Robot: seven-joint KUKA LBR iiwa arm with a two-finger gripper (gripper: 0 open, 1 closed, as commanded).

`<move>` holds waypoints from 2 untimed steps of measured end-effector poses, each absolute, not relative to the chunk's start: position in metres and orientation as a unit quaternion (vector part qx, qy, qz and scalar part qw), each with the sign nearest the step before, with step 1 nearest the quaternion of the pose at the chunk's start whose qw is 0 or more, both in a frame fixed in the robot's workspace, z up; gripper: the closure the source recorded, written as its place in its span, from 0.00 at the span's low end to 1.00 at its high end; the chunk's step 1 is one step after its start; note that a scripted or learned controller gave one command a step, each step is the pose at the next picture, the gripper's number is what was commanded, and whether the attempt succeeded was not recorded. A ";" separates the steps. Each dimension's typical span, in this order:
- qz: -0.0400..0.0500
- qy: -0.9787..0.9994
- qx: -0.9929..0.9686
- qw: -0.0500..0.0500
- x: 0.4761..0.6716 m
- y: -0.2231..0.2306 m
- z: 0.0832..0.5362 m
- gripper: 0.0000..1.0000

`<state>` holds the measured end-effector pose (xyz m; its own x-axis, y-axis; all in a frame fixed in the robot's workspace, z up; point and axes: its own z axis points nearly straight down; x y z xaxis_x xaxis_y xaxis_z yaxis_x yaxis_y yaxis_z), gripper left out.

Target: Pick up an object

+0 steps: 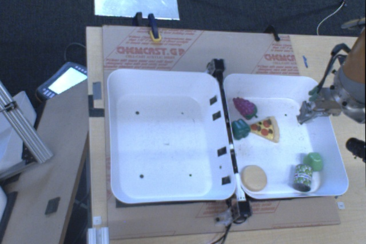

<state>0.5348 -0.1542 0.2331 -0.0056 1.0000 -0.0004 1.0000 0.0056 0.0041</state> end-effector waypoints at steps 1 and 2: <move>0.003 0.711 0.703 0.003 0.535 -0.082 0.295 1.00; 0.004 0.710 0.705 0.004 0.561 -0.067 0.369 1.00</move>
<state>0.5613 -0.0673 0.3686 -0.0073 1.0000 -0.0010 0.9999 0.0073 0.0116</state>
